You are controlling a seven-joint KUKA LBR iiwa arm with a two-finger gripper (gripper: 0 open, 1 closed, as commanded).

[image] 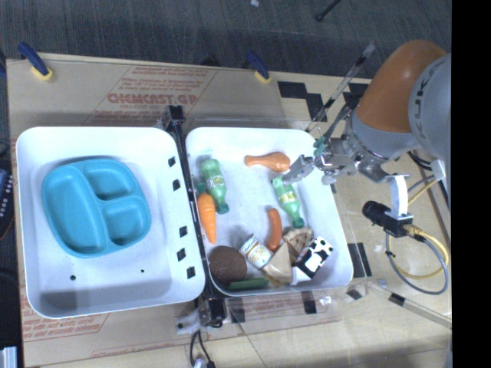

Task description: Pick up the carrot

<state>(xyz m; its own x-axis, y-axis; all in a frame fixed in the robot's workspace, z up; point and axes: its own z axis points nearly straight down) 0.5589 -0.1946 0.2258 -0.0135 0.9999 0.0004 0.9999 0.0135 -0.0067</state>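
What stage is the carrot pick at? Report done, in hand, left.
Done: nothing visible yet; the carrot lies in the right bin, by its left wall, beside a green bottle.
In hand: the pincer is over the bin's right side, near the second green bottle, well apart from the carrot.
Left: cross to the carrot, grasp it, lift.

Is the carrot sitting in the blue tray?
No, the carrot lies in the right bin, beside a green bottle; the blue tray is in the left bin.
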